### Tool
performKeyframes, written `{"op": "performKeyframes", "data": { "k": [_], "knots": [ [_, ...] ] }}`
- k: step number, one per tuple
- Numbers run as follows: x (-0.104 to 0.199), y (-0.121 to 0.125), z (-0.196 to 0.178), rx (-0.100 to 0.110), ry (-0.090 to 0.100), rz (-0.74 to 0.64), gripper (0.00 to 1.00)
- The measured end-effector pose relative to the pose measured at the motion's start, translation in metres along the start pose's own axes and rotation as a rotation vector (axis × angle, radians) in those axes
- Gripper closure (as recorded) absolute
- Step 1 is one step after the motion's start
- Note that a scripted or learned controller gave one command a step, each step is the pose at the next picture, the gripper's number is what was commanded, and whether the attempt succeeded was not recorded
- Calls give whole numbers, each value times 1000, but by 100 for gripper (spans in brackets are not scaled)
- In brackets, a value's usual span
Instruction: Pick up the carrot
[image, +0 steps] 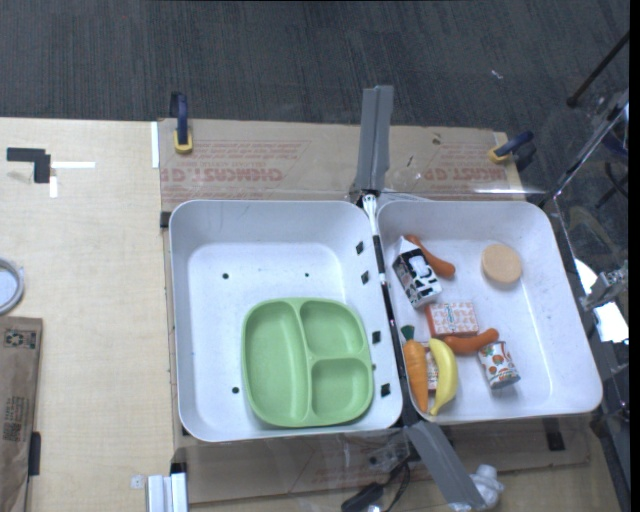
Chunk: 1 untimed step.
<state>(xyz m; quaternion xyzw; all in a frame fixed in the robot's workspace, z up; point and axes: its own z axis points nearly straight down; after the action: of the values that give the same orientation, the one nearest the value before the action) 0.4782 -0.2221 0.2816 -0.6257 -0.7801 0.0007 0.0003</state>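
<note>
The carrot (415, 374) is orange and tapered. It lies lengthwise in the front left corner of the right bin (560, 300), close to that bin's left wall. A yellow banana (445, 376) rests right against the carrot's right side, partly over a small packet between them.
The right bin also holds a black-and-white carton (416, 278), two orange sausages (433, 259) (471, 342), a small red-and-white box (453, 318), a small can (499, 365) and a tan round disc (501, 264). A green divided plate (308, 361) sits in the left bin (200, 300).
</note>
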Motion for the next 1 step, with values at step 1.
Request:
{"op": "performKeyframes", "data": {
  "k": [1],
  "knots": [
    [-4,26,-12,-2,-2,-140,100]
  ]
}}
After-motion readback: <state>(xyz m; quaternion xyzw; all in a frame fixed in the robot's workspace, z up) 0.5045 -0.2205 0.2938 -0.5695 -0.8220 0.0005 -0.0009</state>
